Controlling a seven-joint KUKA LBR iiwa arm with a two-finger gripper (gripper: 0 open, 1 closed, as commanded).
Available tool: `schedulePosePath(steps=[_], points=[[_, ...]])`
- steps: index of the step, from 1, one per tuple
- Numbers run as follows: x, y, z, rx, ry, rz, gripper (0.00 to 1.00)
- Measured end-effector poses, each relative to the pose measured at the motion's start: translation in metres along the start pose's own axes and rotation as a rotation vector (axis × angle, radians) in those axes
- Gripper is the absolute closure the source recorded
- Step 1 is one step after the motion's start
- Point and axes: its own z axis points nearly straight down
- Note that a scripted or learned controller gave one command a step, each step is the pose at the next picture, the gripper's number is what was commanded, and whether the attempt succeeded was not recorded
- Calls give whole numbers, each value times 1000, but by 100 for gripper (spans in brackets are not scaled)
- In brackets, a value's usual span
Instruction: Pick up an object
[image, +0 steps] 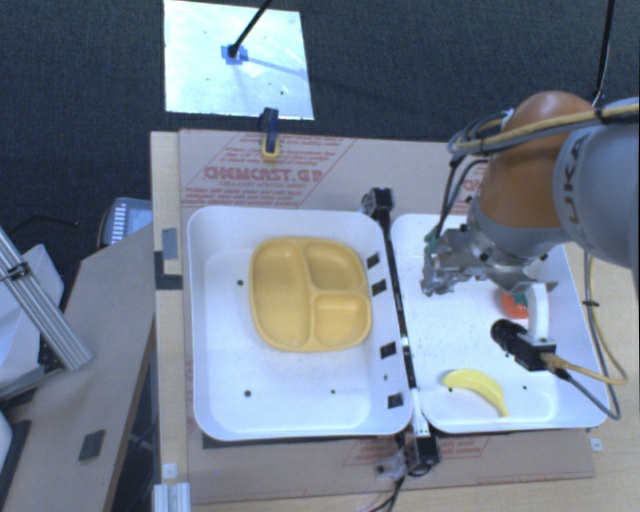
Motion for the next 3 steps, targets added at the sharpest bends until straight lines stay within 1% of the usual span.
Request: schedulePosePath(steps=[1, 2, 3], points=[[50, 9, 6, 1, 0, 1, 100], [100, 37, -4, -2, 1, 0, 100], [116, 51, 7, 1, -2, 3, 100]])
